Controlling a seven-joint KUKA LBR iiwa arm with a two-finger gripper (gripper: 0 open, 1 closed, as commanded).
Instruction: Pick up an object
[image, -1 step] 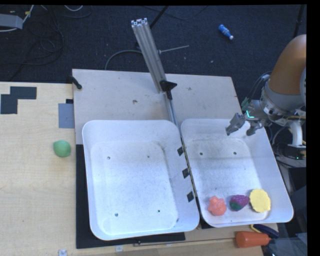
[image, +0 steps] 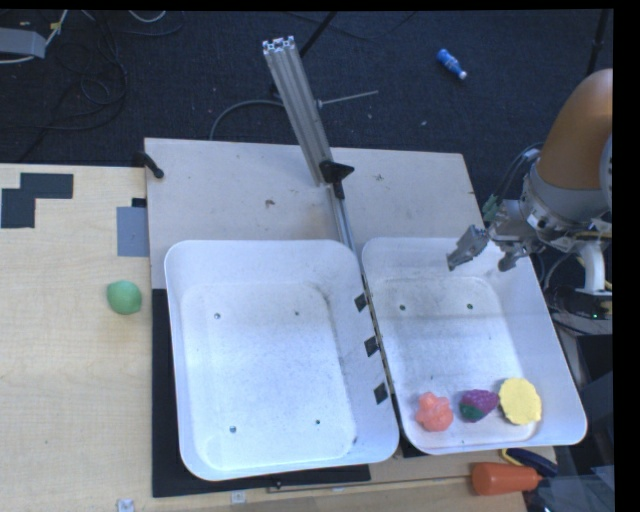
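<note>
The gripper (image: 489, 250) hung over the far right corner of the right bin (image: 455, 320), its two fingers (image: 466, 248) spread apart with nothing between them. The grey arm with its orange band (image: 583, 115) leaned in from the right above it. The things to pick lay well away, in a row along that bin's near edge — an orange-pink lump (image: 434, 411), a purple object (image: 478, 404) just beside it, and a yellow piece (image: 520, 400) at the right end, close to the purple one. The left bin (image: 262, 355) sat alongside, touching the right one. Out on the wooden bench to the left rested a green ball (image: 124, 297), and an orange object (image: 506, 477) lay just below the right bin's near rim.
</note>
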